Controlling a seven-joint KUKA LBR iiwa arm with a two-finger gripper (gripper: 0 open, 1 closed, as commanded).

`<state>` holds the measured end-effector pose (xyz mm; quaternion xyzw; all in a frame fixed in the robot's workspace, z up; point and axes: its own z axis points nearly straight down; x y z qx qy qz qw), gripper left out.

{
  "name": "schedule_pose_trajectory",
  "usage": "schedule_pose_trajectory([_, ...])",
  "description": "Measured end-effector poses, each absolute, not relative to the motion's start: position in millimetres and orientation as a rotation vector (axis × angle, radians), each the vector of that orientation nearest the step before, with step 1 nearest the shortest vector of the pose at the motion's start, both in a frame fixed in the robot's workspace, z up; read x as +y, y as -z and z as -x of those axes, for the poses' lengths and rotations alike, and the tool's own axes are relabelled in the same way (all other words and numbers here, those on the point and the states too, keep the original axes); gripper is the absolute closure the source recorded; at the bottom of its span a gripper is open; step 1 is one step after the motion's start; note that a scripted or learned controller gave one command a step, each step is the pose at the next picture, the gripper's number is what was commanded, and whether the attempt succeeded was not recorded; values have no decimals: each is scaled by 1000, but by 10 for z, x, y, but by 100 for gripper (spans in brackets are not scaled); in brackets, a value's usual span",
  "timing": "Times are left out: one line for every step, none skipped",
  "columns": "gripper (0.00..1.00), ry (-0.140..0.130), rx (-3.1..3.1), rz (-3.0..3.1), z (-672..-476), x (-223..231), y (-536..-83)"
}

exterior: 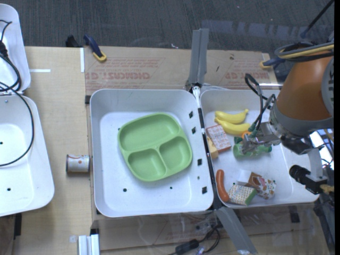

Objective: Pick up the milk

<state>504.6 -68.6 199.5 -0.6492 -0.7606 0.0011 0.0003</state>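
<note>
Right bin (pixel 297 198): gripper (pixel 254 142) low at centre, over green packet (pixel 254 150); finger state cannot tell. Milk carton (pixel 219 137), red-white, lies left of gripper, near bin divider, below bananas (pixel 232 121). Long axis runs roughly up-down in view. Judgement: leftward shift needed.

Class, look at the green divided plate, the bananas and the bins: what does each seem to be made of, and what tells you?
Green divided plate: likely moulded plastic, matte, one even colour with soft rounded ridges. Bananas: probably toy plastic, uniformly yellow and smooth, though real fruit cannot be ruled out. Left bin and right bin: seemingly thin white plastic with rounded corners and a slight sheen.
</note>
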Motion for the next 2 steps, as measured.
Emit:
schedule_pose_trajectory([100,-2,-2700,1605,-4777,-70,-1964])
schedule_pose_trajectory([100,-2,-2821,1381,-4984,65,-1908])
